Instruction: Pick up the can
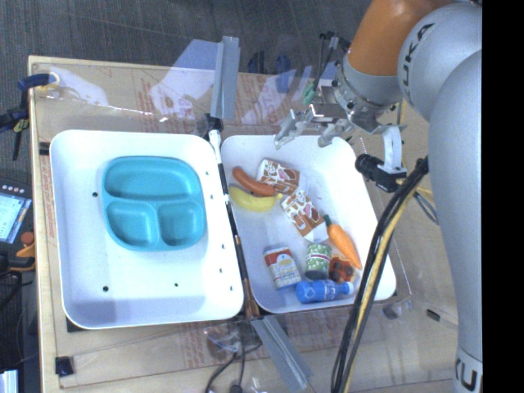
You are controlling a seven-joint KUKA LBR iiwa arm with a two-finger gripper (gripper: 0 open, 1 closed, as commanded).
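Risk, first item: the can is standing in the near end of the right bin, crowded on every side. The carrot is lying just beside it on the arm's side, the blue bottle is lying just in front of it, and a small red-and-white carton is sitting near it on the other side. I am judging that fingers coming down here could be landing on the carrot or the bottle instead, or nudging the can over, since there is little free room around it.

Risk, second item: the can is looking small and round; a grip set off-centre would likely be letting it slip out.

Risk, third item: the black cable is hanging over the right rim of that bin and might be dragging across it during a reach.

End effector: the gripper is hovering over the far rim of the right bin, well apart from the can, with its two fingers spread fairly wide. Nothing is sitting between them and they are touching nothing I can make out.

Elsewhere: a sausage, a banana and two patterned packets are lying mid-bin; a blue divided tray is resting in the left bin
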